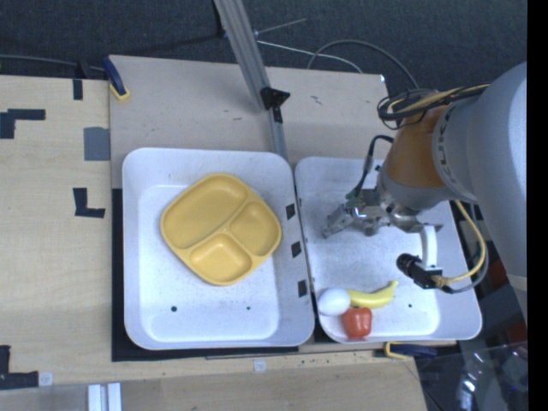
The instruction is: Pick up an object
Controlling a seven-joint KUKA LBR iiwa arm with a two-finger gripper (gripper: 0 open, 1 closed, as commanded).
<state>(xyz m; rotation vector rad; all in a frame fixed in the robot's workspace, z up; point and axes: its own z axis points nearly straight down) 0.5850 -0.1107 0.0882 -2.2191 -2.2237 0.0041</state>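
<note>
Grey arm (479,144) looms over the right bin (454,315); its gripper (342,221) hangs open, holding nothing, beside a wooden bench (51,272).

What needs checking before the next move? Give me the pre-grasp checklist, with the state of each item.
1. Targets present: ok. A white egg, a banana and a red pepper lie in the right bin, at its near edge.
2. Gripper over a target: not ok. It sits above bare bin floor, away from the three items.
3. Gripper free of load: ok, nothing seen between its fingers.
4. Targets separated: not ok. All three are clustered, touching or nearly so.
5. Finger opening: cannot tell.
6. Yellow divided plate out of the way: ok, it lies in the left bin.
</note>
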